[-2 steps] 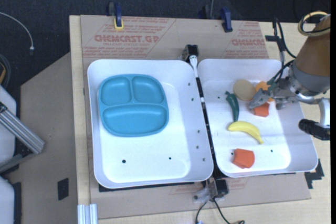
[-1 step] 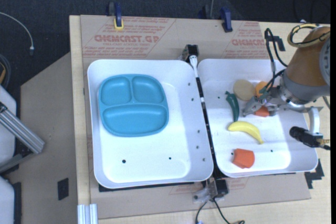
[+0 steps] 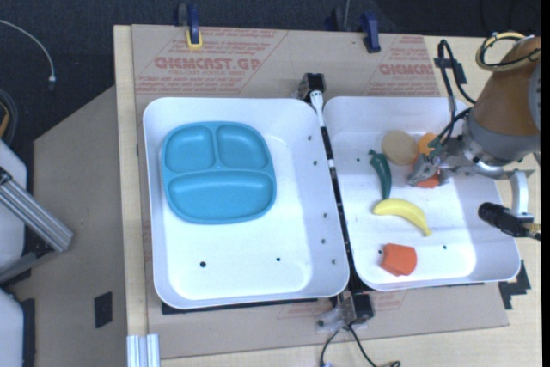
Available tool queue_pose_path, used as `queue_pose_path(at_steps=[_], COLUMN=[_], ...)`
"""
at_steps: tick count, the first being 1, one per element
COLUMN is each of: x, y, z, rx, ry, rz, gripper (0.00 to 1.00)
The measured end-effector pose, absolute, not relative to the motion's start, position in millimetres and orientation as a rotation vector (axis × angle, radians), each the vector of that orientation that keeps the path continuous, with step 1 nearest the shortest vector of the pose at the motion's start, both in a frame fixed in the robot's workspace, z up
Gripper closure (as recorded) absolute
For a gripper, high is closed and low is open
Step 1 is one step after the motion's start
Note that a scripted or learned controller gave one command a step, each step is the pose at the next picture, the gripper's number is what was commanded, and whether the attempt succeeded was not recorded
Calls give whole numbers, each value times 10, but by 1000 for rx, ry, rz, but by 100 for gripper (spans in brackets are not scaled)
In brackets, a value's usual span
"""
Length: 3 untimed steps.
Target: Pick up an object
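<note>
A blue divided plate lies in the left bin; the right bin holds a green pepper, yellow banana, red block, tan round piece and orange piece. The gripper sits low beside the orange piece; whether it is released or clenched I cannot tell. The banana looks light, stiff and smooth, probably best pinched across its middle
</note>
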<state>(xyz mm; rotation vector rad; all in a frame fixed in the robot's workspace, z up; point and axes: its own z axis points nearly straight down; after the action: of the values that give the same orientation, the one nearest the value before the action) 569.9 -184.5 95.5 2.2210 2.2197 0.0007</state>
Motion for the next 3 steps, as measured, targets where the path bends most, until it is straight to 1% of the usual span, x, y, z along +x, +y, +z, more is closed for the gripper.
queue_pose_path(at_steps=[1, 2, 3], x=[5719, 5683, 5776], y=[-1893, -1944, -1924], z=[1393, 1850, 2323], rx=[2217, 2217, 2214], ry=[2217, 2215, 2218], rz=[4, 4, 5], gripper=[100, 100, 100])
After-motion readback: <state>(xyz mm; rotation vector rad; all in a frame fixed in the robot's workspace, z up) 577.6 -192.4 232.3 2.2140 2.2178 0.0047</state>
